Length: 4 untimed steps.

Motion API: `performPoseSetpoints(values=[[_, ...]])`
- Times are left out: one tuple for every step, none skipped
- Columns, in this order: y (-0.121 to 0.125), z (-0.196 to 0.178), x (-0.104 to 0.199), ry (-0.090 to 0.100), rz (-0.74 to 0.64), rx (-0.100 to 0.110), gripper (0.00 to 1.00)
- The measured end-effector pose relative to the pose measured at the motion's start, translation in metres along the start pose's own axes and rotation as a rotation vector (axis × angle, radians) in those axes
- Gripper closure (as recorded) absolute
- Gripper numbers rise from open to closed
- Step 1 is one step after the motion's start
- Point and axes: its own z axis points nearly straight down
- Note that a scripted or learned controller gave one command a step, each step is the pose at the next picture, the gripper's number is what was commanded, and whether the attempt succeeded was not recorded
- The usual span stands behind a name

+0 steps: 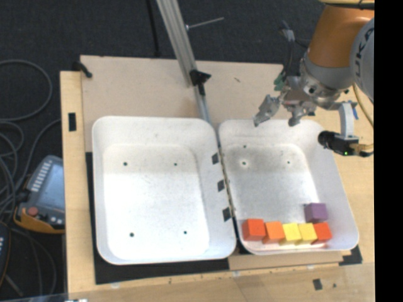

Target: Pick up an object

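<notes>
A row of blocks point(286, 231) lines the right bin's point(264, 168) near wall — another block point(315, 211) just behind its right end.

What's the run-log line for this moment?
gripper: open, nothing held, above right bin far edge | blocks: row at near edge, purple block behind | pick: not started

Hardly any lettering could be read. Dark letters ran along the grey arm point(364, 43) at the right edge, cut off by the frame and illegible. The handheld pendant point(45, 187) left of the tabletop showed a screen too blurred to read.
</notes>
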Motion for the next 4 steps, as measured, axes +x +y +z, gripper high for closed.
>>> performPoseSetpoints(values=[[-0.030, -0.011, -0.057, -0.003, 0.008, 0.001, 0.00], [-0.033, -0.114, 0.013, 0.000, -0.005, -0.010, 0.00], [-0.120, -0.040, -0.008, 0.000, 0.006, 0.008, 0.00], [-0.098, -0.020, -0.069, -0.003, 0.007, 0.002, 0.00]])
